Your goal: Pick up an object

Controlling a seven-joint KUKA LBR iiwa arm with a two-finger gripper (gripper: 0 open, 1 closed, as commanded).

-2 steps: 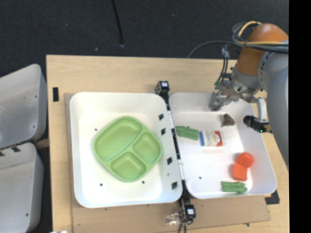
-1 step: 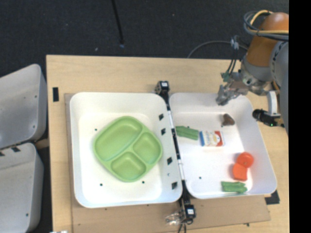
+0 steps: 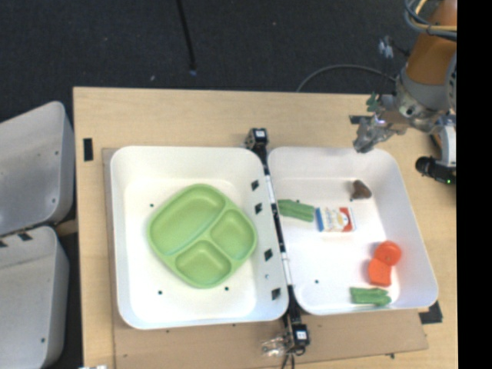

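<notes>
Hand (image 3: pixel 372 135) hovers at upper right over the bin rim (image 3: pixel 330 151), finger state unclear; descending there probably strikes the rim, missing the brown object (image 3: pixel 360 191).

Loose items in the right bin

In the right bin (image 3: pixel 407 206), a green flat strip (image 3: pixel 296 211) lies at the left by the divider, and just right of it is a small white carton (image 3: pixel 335 220) with red and blue print, lying flat. A small dark brown lump (image 3: pixel 360 191) sits farther back. An orange cup-like piece (image 3: pixel 383 263) lies tipped toward the right wall, and a second green piece (image 3: pixel 370 296) lies along the near edge.
</notes>
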